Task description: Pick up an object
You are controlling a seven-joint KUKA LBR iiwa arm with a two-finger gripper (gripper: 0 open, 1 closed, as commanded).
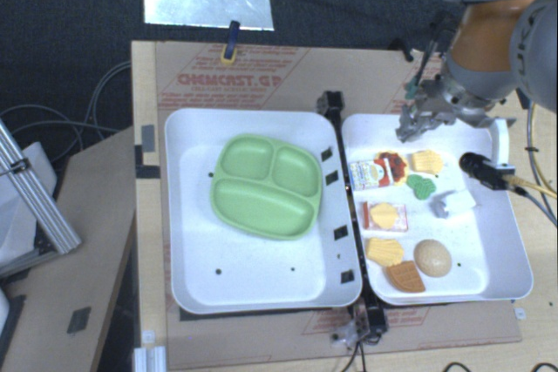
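Gripper (411,131) hangs over right bin's (501,270) far-left corner; toy food (390,169) lies just toward camera. Jaw state: can't tell.

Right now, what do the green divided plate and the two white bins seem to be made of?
The green divided plate looks like moulded plastic with a matte finish: uniform colour, soft rounded compartment ridges, little shine. The left bin and the right bin look like thin formed white plastic, smooth and slightly glossy, though coated metal is possible.

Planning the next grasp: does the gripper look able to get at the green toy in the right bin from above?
Probably yes. The green toy lies uncovered, nothing stacked on it, and the gripper hovers nearby over the same bin.
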